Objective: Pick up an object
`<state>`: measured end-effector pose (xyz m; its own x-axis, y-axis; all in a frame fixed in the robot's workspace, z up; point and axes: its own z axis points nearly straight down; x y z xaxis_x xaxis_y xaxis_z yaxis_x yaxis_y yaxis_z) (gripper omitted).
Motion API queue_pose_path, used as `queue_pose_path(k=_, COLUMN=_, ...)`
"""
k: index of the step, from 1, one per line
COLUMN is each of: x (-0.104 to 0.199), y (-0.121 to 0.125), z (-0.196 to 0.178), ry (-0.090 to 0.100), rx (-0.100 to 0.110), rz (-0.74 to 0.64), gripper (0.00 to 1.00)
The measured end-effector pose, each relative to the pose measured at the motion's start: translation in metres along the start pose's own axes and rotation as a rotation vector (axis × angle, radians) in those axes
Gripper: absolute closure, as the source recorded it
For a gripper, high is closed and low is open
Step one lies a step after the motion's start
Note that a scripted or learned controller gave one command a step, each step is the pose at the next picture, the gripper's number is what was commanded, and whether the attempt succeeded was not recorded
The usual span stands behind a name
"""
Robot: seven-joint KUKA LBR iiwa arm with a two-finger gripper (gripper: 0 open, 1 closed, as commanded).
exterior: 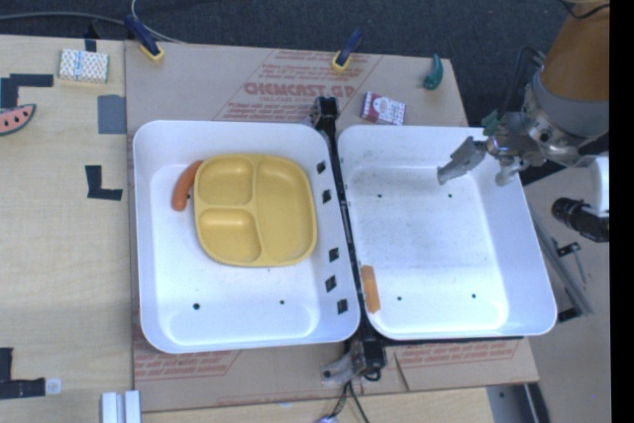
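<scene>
A grey robot arm with an orange band [580, 64] reaches in from the right, its two-finger gripper [482, 163] poised over the upper right part of the right-hand shallow white bin [515, 292]. The two grey fingers [456, 162] are spread apart with nothing between them.

In the left-hand shallow white bin [158, 243] a yellow plastic plate with three compartments [256, 209] lies flat, and a small orange sausage-shaped piece [183, 185] rests touching the plate's left edge. A second short orange stick-shaped piece [369, 288] lies inside the right-hand bin against its left wall, near the lower corner and well apart from the gripper.

Both bins sit side by side on a brown cardboard sheet with red printing [287, 89]. A yellow and blue clamp [145, 37] and a second yellow clamp [347, 52] grip the sheet's far edge, with a small red and white packet [382, 108] just beyond the right bin and a green clip [434, 71] near the sheet's corner. A watermelon-slice toy [14, 119] lies on the wooden bench [59, 243] at far left
</scene>
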<state>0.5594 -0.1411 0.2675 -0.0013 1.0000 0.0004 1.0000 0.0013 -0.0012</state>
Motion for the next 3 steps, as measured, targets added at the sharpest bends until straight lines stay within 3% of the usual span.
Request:
queue_pose_path(k=1, x=0.045, y=0.043, z=0.139, ry=0.001, rx=0.005, rz=0.0, gripper=0.0)
queue_pose_path(k=2, x=0.047, y=0.037, z=0.182, ry=-0.001, rx=-0.002, rz=0.0, gripper=0.0)
queue_pose_path(k=3, x=0.047, y=0.037, z=0.172, ry=-0.002, rx=-0.004, rz=0.0, gripper=1.0)
